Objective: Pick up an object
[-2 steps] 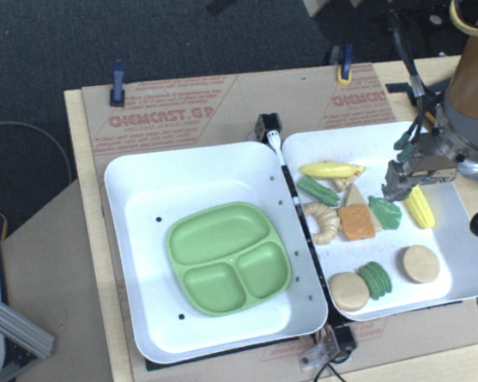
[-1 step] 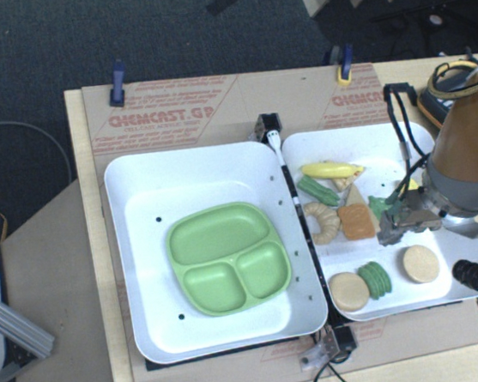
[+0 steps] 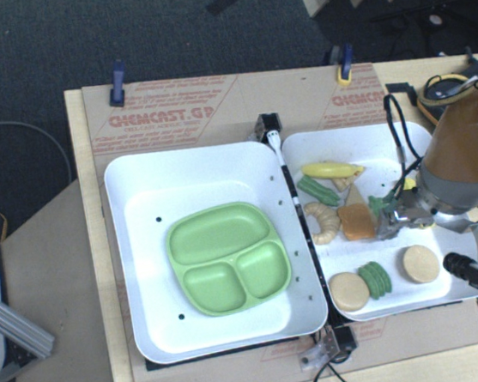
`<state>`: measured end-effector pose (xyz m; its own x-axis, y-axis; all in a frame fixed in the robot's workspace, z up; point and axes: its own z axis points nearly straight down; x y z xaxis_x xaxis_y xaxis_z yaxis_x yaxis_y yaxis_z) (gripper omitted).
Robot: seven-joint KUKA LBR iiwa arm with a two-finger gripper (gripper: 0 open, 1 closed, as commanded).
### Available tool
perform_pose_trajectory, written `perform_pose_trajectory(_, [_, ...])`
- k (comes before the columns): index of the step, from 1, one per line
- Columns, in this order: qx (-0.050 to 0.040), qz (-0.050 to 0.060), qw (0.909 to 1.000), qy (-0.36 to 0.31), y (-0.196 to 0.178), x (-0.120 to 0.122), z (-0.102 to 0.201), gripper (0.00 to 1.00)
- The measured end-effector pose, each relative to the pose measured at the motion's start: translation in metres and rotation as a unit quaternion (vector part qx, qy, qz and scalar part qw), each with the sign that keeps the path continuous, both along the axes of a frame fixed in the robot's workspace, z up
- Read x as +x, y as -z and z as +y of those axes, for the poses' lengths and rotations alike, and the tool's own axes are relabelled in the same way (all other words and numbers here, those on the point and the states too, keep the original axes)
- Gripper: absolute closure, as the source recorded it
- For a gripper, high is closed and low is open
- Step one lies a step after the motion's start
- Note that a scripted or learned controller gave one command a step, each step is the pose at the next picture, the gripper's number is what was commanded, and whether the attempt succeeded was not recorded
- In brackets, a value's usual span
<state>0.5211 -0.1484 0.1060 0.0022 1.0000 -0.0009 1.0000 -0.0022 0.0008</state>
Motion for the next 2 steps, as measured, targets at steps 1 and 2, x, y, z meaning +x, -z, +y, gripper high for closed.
perform_pose_trajectory(1, [-0.0003,-0.001,1.0,-0.001,0.01,0.033,-0.039,1.0])
perform_pose_trajectory(2, [0.0001,0.002,1.0,-0.002,-0.122,0.015,0.013,1.0])
